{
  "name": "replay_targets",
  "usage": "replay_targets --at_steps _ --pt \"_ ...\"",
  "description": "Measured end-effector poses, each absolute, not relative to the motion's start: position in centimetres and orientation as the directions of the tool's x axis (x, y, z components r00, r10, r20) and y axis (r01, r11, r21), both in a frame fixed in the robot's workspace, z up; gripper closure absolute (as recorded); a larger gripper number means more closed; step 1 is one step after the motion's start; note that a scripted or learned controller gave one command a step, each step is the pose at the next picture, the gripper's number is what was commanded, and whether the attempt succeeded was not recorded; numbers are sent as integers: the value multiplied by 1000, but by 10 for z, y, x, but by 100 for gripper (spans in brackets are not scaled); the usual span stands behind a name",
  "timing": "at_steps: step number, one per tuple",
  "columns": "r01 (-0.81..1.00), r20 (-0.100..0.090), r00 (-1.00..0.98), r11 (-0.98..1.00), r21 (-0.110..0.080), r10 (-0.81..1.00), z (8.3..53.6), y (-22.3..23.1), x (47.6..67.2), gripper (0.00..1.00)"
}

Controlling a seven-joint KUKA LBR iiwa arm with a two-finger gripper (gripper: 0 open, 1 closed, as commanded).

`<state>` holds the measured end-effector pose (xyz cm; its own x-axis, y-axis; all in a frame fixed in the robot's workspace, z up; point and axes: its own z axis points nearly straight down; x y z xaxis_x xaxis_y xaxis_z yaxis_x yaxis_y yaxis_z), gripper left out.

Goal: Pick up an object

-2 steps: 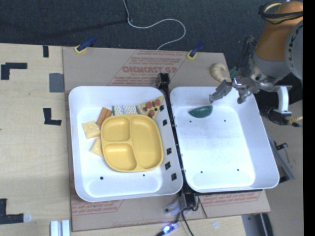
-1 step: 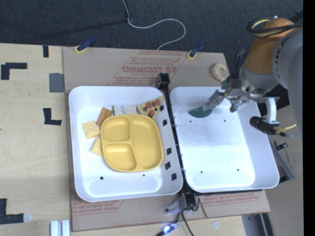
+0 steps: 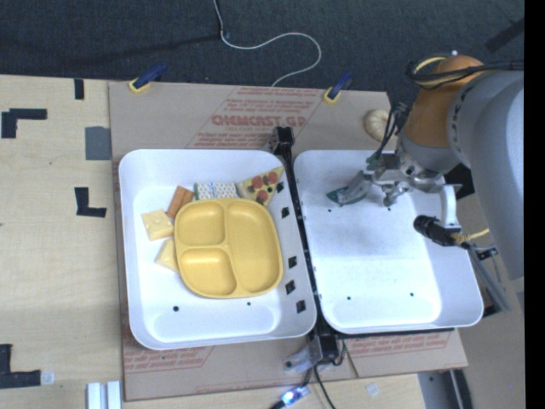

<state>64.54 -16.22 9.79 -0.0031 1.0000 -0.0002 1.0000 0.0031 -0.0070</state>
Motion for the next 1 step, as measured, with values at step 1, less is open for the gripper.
replay_targets --at_steps 1 --pt "1000 -2 -4 4 -2 1000 84 -161 645 0"
